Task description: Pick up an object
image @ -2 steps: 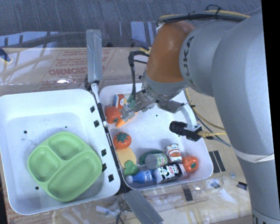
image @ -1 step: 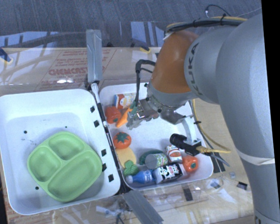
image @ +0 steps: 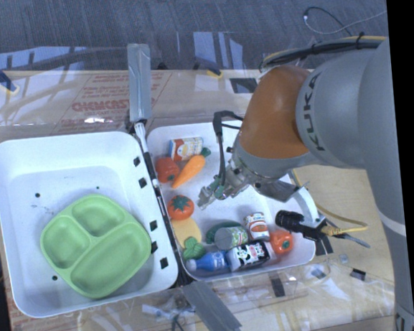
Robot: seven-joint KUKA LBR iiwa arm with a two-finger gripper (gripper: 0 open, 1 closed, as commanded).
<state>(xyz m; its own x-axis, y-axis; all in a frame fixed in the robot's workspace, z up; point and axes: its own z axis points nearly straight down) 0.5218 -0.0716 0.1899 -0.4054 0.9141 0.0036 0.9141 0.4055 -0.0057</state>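
My gripper (image: pixel 216 191) hangs over the middle of the right bin (image: pixel 227 132), just right of a red tomato (image: pixel 180 207) and below an orange carrot (image: pixel 190 170). No object shows in its grasp. A juice carton (image: pixel 185 148) and a second red tomato (image: pixel 165 169) lie at the bin's far left corner. Along the near wall lie a green can (image: pixel 231 235), a small red-labelled can (image: pixel 257 226), a blue bottle (image: pixel 211 262), a black-and-white carton (image: pixel 250 254), an orange pepper (image: pixel 281 243), a yellow piece (image: pixel 187 232) and a bit of broccoli (image: pixel 193 249).
The left bin (image: pixel 19 163) holds a green divided plate (image: pixel 95 243). The arm's orange band and grey body cover the right bin's right side. A divider with black clips (image: pixel 150 195) separates the two bins.
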